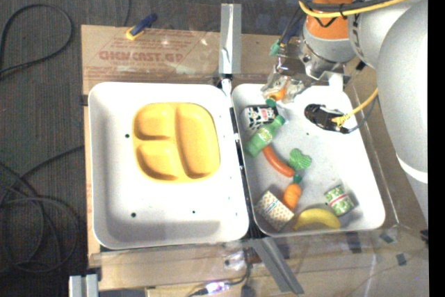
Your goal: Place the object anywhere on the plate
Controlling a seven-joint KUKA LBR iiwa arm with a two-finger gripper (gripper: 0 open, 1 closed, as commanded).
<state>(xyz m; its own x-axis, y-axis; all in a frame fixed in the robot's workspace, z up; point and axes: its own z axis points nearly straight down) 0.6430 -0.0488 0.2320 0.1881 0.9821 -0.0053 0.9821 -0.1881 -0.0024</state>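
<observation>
While the arm reached in from the right, its gripper (284,82) hung over the far left corner of the right bin (365,170), close to the wall where the two bins met. A small orange object (276,93) showed directly at its tip, touching it or very nearly so. Whether the gripper was wide, narrow or clamped on that piece could not be told from this slanted view (the wrist hardware crowded the spot).

The yellow plate (177,142), split into three compartments, sat in the middle of the left bin (111,209), well apart from the orange object.

Just nearer than the gripper, along the left side of the right bin, lay a black-and-white milk carton (259,117). A green bottle (263,138) lay tilted against its near side. A red-orange sausage (279,161) lay slantwise just beyond the bottle, with a green toy (300,159) at its right end. Toward the near wall were a carrot (293,194), a striped cup (272,208) just left of it, a banana (317,220) along the wall, and a green-labelled can (340,200) just beside the banana's right end. Both bins rested on brown cardboard (139,55).
</observation>
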